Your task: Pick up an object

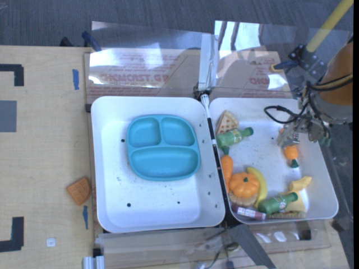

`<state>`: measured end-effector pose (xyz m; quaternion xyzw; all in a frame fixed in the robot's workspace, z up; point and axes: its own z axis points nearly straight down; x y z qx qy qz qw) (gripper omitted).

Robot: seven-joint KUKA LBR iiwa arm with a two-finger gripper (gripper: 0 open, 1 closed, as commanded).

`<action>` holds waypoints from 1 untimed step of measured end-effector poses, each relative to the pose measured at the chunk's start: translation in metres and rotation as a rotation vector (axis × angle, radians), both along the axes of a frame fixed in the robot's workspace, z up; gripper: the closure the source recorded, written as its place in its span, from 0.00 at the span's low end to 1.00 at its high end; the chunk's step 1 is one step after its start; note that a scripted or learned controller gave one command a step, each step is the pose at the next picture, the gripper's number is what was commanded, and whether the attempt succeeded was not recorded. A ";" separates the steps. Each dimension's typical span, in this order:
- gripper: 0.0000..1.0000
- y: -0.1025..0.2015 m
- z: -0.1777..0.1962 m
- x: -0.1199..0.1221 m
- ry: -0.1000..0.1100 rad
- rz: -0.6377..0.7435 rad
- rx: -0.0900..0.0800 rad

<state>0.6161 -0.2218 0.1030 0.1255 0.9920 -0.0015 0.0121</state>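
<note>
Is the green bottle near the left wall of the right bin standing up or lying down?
Lying down. The green bottle rests on its side on the right bin floor, cap pointing right, beside the waffle wedge.

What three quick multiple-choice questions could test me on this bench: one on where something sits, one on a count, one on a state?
1. Where does the blue divided plate lie?
A. left bin
B. right bin
C. on the bench outside the bins

2. How many green bottles lie in the right bin?
A. one
B. two
C. four

3. How does the small orange carrot below the end effector sit?
A. resting on the bin floor
B. stacked on the plate
C. outside the bins

Answers: 1 A, the plate sits in the left bin. 2 B, one bottle near the divider, another near the front. 3 A, it lies on the white floor.
</note>
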 end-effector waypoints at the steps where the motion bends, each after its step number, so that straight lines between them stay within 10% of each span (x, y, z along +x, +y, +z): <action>1: 0.00 0.000 -0.001 0.000 0.002 0.000 0.001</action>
